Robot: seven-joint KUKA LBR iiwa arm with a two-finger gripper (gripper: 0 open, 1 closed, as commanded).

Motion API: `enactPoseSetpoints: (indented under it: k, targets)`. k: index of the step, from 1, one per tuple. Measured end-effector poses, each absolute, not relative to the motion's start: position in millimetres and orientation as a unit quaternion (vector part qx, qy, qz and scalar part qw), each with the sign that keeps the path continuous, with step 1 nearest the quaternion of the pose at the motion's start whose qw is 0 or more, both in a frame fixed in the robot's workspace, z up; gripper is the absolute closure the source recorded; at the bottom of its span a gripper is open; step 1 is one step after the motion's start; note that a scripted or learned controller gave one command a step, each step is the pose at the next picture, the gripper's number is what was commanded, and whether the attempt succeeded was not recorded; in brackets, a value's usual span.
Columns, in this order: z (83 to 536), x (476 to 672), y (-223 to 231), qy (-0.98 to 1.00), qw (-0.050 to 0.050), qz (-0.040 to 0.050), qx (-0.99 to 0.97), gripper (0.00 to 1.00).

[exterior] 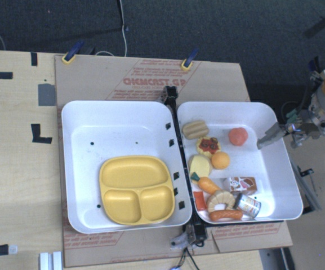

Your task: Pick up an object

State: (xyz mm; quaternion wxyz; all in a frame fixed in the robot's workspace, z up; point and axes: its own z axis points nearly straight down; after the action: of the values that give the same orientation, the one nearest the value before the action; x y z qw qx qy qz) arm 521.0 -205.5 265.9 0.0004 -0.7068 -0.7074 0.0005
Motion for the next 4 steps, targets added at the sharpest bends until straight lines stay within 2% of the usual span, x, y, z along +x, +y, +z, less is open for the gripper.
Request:
enactPoseSetpoints:
  k: [1, 2, 3, 4]
  targets:
    - [156.4, 581.1, -206.2, -0.709, 0.001, 0.0009, -0.705, 0.00]
    - [81.6, 647.7, -222.5, -0.709, -0.002, -0.0010, -0.705, 0.00]
    - [96.4, 646.4, -222.0, -0.709, -0.002, -0.0006, -0.705, 1.00]
    - [95.6, 646.1, -221.8, -0.709, -0.002, 0.0002, -0.705, 0.00]
